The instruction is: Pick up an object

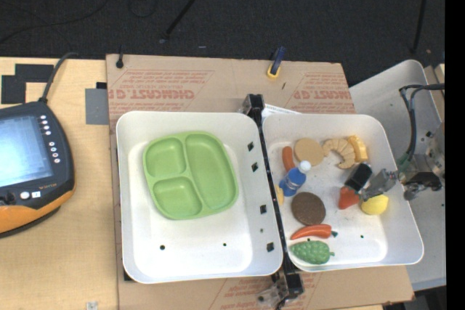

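Well left of the brown disc (309, 207), a green plate (190, 175) lies in the left bin (134, 229). Right of the disc, in the right bin (396, 243), sits a small yellow lemon (375, 205), with a red piece (349, 197) between it and the disc. The hand (378, 187) hangs further right of the disc, just above the lemon; whether it is wide or narrow I cannot tell. The lemon looks like a light, stiff plastic toy, smooth and rounded, so likely to roll or slip. Gripping across its short middle seems safest.
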### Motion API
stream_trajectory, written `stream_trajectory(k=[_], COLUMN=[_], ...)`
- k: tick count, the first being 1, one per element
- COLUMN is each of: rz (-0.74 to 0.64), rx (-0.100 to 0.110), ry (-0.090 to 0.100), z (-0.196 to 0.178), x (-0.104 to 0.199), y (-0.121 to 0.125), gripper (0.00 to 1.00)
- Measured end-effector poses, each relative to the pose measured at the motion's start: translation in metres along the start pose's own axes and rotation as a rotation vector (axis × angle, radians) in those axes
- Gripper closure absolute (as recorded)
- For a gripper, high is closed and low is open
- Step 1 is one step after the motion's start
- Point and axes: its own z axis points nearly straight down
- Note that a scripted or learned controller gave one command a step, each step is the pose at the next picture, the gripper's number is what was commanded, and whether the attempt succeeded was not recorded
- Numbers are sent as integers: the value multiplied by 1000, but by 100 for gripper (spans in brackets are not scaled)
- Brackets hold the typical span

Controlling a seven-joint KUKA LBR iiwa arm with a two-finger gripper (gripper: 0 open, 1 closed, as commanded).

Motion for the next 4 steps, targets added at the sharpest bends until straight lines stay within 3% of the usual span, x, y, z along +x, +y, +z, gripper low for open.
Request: stream_trajectory(k=[1, 3, 4], rz=[-2, -5, 1], rx=[-9, -4, -31], ry=[-2, 2, -9], z=[-5, 113, 144], x=[0, 15, 11], y=[2, -10, -4], gripper=[0, 0, 0])
